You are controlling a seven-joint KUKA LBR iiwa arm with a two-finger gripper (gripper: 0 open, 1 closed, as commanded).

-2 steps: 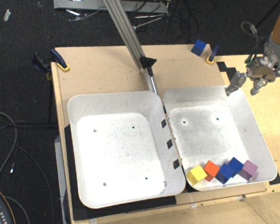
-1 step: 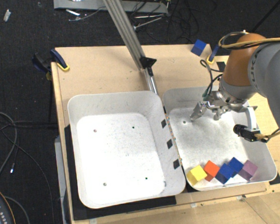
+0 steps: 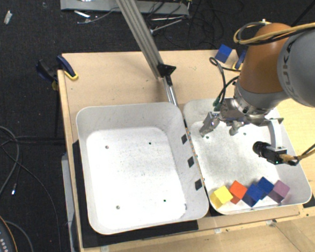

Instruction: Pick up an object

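End effector over right bin

End effector (image 3: 220,125) above right bin (image 3: 199,110), fingers spread, nothing between. Yellow (image 3: 222,196), orange (image 3: 238,191), blue (image 3: 258,190), purple (image 3: 279,190) cubes in a row along near wall. Left bin (image 3: 87,121) beside, on tabletop (image 3: 111,77).

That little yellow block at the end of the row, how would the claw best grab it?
Probably from above, the jaws closing on the near and far faces of the yellow block. Its right side touches the orange block, and the bin wall crowds its left, so only those faces look free.
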